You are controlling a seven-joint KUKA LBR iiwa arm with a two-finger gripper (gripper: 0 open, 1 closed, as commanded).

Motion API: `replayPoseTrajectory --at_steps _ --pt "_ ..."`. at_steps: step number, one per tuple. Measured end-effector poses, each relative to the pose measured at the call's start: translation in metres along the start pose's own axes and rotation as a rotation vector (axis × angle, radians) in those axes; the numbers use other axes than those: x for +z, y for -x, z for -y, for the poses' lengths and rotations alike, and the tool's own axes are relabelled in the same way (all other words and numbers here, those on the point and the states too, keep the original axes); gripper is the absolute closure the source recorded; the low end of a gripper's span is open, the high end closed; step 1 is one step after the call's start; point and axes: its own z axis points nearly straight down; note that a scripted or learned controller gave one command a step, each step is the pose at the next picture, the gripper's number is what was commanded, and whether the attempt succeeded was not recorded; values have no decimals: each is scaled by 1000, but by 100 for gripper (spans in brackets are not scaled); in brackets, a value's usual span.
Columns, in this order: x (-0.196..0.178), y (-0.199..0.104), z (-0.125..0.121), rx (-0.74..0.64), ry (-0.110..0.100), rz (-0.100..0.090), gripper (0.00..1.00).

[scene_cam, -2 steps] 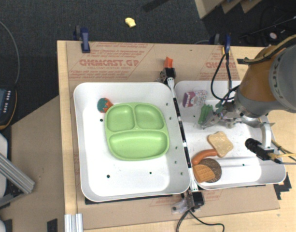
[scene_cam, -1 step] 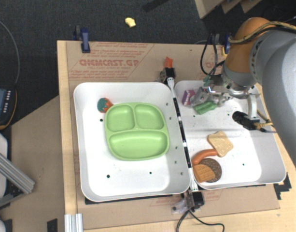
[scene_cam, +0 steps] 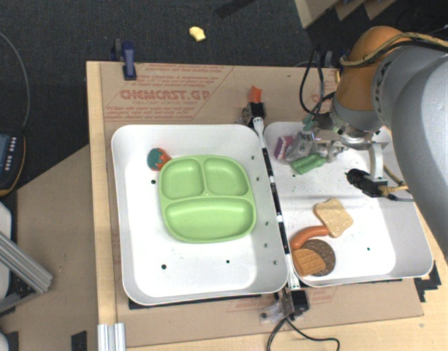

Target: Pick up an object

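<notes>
Gripper (scene_cam: 309, 148) low in right bin (scene_cam: 399, 258) far corner, over green object (scene_cam: 308, 164); finger state unclear; green divided plate (scene_cam: 206, 197) in left bin (scene_cam: 202, 280)

Arm (scene_cam: 399, 72): grey, with an orange band above the wrist. Gripper (scene_cam: 311, 148): metallic grey. At its fingertips, a green item (scene_cam: 308, 164); just to the left of it, a purple item (scene_cam: 280, 148). 2 bins, left (scene_cam: 136, 254) and right (scene_cam: 399, 254), both white. Divided plate (scene_cam: 207, 198) in the left bin: light green. Small object (scene_cam: 158, 159) at the plate's corner: red and teal. Below the gripper: tan bread slice (scene_cam: 334, 217), orange-red sausage (scene_cam: 309, 235), brown cookie (scene_cam: 314, 258). Bench board (scene_cam: 172, 93): tan with red lettering.
</notes>
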Motion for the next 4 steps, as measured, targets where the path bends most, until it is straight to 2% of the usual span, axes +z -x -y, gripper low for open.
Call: replayPoseTrajectory --at_steps 1,3,4 --pt "1 1 0 0 -1 -5 0" --pt "1 -4 1 1 -3 -3 0" --pt "-10 -7 -1 1 4 -9 100"
